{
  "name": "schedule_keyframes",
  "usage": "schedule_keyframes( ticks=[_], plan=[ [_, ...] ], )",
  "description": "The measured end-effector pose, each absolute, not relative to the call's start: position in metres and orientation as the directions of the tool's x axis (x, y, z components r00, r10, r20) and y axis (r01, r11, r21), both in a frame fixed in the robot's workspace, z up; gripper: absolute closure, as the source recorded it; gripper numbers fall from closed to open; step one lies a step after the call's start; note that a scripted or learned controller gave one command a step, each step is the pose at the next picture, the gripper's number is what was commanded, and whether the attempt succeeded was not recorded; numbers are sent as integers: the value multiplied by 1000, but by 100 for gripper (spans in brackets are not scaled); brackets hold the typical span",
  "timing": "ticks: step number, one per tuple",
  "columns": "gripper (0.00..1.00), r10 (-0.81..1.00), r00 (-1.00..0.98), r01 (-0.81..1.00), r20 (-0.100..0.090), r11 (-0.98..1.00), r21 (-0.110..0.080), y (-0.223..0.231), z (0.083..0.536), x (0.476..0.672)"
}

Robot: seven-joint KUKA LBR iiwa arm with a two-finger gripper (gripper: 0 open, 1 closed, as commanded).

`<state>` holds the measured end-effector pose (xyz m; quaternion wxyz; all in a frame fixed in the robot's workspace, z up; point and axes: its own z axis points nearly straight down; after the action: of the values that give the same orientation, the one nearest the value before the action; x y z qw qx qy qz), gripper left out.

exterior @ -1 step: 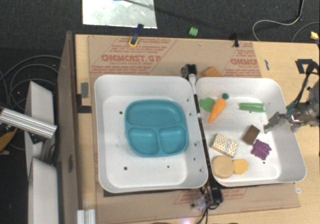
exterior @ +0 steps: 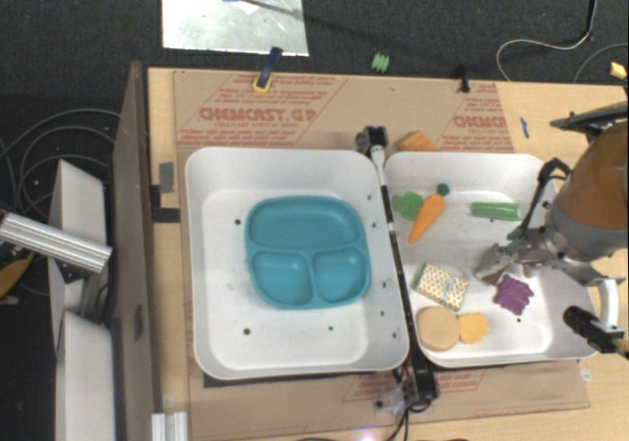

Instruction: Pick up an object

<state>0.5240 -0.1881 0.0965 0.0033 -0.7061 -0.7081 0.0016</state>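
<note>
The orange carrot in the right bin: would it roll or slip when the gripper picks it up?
The carrot looks like smooth moulded plastic, so it is probably light and stiff. Its rounded, tapered body may roll sideways if pushed, and fingers closing near the narrow tip could slide off.

Bright, even overhead light; slightly soft focus, faint shadows.

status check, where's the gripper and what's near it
Gripper low in right bin, nothing seen held. Purple toy just beside it, patterned block further left. Nothing blocking.
</note>
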Motion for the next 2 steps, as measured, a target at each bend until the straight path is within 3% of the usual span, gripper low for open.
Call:
schedule_keyframes(
  ticks=[1, 2],
  plan=[
    [0, 1000, 0, 1000, -6, 0, 9, -195, 86, 488],
    [100, 1000, -1, 1000, -6, 1, 12, -195, 98, 490]
  ],
)
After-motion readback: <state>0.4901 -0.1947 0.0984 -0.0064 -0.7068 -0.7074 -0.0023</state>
